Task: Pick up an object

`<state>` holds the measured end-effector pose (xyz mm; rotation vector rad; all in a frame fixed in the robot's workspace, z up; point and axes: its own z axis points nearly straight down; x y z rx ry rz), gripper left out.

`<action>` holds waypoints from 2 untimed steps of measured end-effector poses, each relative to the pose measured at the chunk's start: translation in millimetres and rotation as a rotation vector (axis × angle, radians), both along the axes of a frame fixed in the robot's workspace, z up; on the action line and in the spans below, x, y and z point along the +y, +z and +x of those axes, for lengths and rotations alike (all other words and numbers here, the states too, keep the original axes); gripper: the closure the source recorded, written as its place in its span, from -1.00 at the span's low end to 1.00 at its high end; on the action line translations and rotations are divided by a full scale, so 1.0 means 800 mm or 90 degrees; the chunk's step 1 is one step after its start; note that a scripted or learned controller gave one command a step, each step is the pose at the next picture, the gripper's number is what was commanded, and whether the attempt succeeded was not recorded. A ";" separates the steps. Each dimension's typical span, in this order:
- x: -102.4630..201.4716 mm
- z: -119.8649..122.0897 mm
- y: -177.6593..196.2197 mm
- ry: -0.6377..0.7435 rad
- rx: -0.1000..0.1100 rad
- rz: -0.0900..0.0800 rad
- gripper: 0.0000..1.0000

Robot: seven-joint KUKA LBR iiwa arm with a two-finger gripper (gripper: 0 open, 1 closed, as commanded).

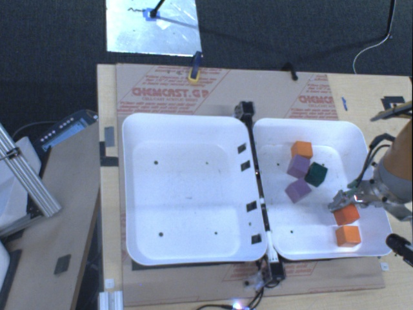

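Six blocks (303,170) in right bin (322,247), gripper (344,202) there, finger state unclear, left bin (187,254) beside.

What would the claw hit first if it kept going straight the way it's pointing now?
The claw points down and left into the right bin, just above an orange block. That block looks like the first thing it would meet, though depth is hard to judge from this slanted view.
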<state>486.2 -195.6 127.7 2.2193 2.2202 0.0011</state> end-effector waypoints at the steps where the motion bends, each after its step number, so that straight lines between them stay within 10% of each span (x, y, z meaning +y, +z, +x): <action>1: 0.078 0.103 -0.029 0.007 -0.003 0.000 1.00; 2: 0.170 0.180 0.134 0.009 -0.010 0.001 1.00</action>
